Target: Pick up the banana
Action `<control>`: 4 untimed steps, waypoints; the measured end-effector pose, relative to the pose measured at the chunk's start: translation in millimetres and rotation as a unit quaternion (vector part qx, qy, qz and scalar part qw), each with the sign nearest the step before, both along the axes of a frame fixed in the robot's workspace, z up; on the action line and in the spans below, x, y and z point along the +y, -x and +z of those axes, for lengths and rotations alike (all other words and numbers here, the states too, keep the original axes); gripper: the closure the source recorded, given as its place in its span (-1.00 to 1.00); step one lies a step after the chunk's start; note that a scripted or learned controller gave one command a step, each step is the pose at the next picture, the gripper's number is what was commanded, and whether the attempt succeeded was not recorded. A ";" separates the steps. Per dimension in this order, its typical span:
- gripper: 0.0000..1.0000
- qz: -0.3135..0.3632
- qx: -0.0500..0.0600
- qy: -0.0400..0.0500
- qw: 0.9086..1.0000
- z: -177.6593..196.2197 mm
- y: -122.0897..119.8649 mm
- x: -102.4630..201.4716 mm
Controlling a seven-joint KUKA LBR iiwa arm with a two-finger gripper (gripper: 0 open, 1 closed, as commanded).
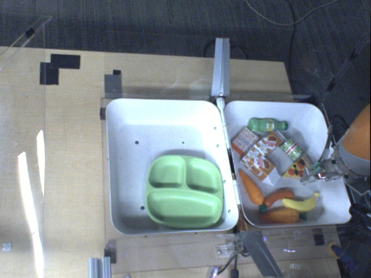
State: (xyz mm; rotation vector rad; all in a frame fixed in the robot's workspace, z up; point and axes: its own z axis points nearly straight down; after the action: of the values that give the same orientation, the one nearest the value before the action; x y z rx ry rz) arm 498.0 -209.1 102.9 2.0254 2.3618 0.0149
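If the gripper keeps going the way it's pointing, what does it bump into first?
The gripper points left across the right bin. It would probably meet the can and cartons first, not the banana; its height is unclear.

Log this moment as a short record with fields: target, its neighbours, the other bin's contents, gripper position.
target: banana, lying in the right bin near its front edge
neighbours: carrot to its left, orange-brown fruit just in front, small cartons and a green bottle further back
other bin: left bin holds a green divided plate
gripper: gripper at the right bin's right side, above and behind the banana, not on it
arm: orange band at the view's right edge
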 end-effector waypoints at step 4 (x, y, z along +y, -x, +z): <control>-1.00 -0.020 -0.001 0.000 1.000 -0.3 -0.5 3.1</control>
State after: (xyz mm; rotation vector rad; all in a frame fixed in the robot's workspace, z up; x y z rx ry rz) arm 498.6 -206.1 102.6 2.0719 2.3193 0.0174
